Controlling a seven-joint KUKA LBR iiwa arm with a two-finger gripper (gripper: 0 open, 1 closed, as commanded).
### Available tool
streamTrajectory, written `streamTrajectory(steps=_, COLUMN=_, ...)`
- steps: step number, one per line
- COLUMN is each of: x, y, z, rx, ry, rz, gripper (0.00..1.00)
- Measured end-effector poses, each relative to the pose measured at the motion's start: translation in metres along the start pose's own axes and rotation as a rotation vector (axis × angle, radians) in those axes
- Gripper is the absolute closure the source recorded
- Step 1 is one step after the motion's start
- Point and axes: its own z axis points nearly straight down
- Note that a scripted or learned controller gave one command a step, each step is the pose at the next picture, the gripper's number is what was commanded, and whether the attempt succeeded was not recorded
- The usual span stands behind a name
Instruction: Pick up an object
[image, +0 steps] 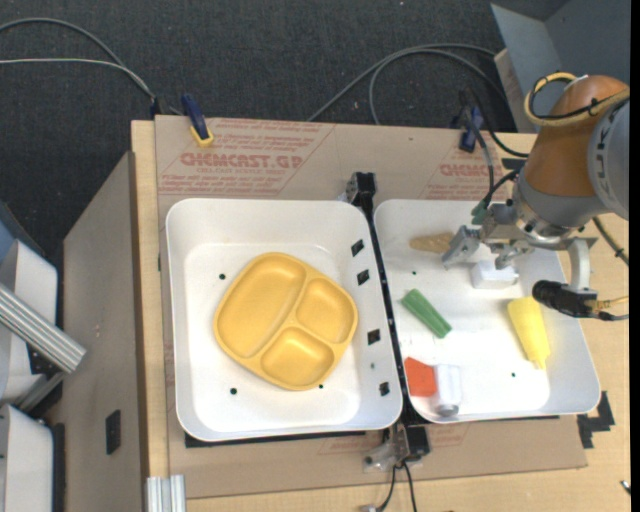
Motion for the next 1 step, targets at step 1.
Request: streamTrajectory(steps=1, x=0.0002, y=0.0014, z=-0.0145, rx=-0.007, ry=-0.001, rz=-0.001, gripper=1.00)
